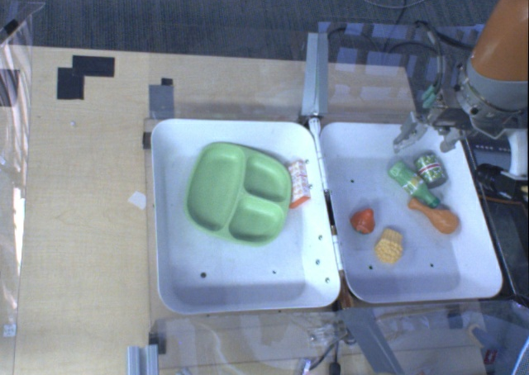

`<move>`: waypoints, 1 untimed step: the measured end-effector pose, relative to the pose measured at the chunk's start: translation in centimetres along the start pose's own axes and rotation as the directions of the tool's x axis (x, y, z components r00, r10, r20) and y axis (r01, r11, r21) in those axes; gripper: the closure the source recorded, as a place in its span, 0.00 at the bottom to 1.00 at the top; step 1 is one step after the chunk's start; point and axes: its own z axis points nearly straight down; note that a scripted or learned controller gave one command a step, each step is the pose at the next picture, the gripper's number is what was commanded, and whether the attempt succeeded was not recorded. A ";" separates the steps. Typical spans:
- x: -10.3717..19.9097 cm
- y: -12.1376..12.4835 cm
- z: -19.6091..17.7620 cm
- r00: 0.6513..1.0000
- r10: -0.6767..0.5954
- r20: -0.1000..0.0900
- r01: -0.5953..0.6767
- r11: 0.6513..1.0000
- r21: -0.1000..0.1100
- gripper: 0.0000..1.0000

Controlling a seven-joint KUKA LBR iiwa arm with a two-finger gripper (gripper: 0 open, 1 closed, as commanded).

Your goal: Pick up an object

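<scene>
we see the fingers [426, 135] spread, pinching nothing, poised over the right bin [357, 281]; a small can [431, 169] lies just below them.

You have open floor across the left and near parts of the right bin [364, 282], while the can [431, 169], green bottle [413, 184] and orange drumstick-shaped toy [435, 215] crowd its far right, with the tomato [363, 220] and corn cob [389, 245] mid-bin.
</scene>
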 end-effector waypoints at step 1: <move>-7.4 0.5 9.6 0.981 -0.192 0.001 0.192 0.981 0.000 0.00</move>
